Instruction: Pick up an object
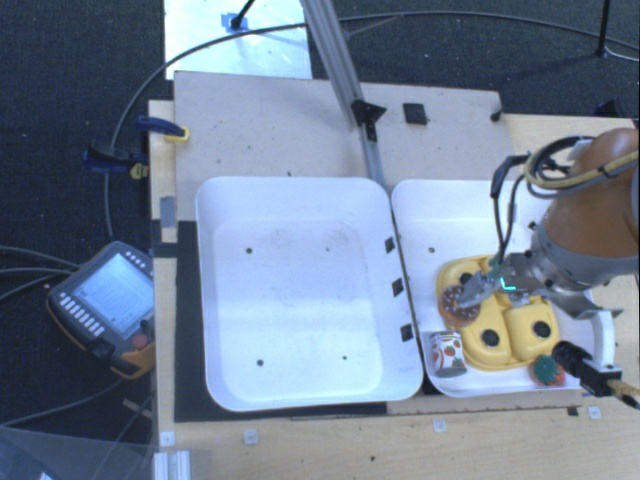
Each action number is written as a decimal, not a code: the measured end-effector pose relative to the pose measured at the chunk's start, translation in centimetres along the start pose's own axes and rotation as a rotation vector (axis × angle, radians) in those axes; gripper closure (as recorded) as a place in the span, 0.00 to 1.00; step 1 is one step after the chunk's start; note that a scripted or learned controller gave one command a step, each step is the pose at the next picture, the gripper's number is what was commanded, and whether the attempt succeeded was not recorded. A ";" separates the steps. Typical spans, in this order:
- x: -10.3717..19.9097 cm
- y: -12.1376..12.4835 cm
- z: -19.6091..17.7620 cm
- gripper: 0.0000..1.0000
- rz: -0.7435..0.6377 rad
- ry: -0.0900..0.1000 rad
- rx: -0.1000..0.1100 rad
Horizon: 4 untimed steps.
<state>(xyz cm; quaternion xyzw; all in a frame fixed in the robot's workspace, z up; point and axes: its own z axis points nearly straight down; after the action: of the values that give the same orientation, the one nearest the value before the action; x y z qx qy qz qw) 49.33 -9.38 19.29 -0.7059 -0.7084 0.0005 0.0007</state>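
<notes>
arm [590, 218] reaching in from right | gripper [484, 288] over yellow toy [500, 326] | finger state unclear

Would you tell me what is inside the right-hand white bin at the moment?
The right bin holds a yellow moulded toy, a brown round piece, a small cup and a green item; the arm covers its right side.
</notes>
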 end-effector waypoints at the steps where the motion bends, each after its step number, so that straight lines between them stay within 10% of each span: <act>1: 0.0 0.1 -0.1 0.00 0.000 0.000 -0.002; 4: -0.4 0.6 9.6 0.00 0.004 -0.011 -0.036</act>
<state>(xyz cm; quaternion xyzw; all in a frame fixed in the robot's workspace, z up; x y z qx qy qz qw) 49.93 -9.76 9.71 -0.7072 -0.7068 -0.0085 -0.0157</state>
